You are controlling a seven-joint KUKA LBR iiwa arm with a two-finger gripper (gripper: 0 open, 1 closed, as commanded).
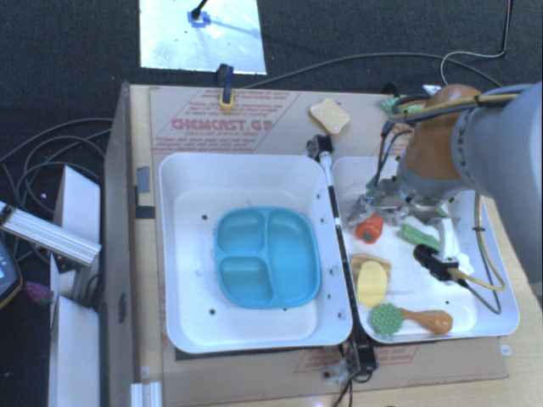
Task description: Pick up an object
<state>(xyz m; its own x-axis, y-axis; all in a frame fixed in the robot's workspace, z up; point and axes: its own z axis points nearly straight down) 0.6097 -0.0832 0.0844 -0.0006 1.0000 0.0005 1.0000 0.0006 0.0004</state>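
Note:
My gripper point(371, 209) is low in the right bin point(501, 316), near its left wall. Just below it lies a small orange-red piece point(368, 230), touching or nearly touching the gripper's tip; whether it is gripped I cannot tell. To the right of that piece lies a green stick-shaped piece point(421, 236). Nearer the front sit a yellow block point(371, 285) and a green round-headed toy with an orange handle point(407, 319). The arm's grey body and orange band hide the back of this bin.
The left bin point(182, 227) holds a blue divided plate point(267, 257). A tan sponge-like piece point(329, 116) lies on the cardboard behind the bins. A yellow and blue clamp point(226, 87) stands at the bench's back edge. Cables run along the right side.

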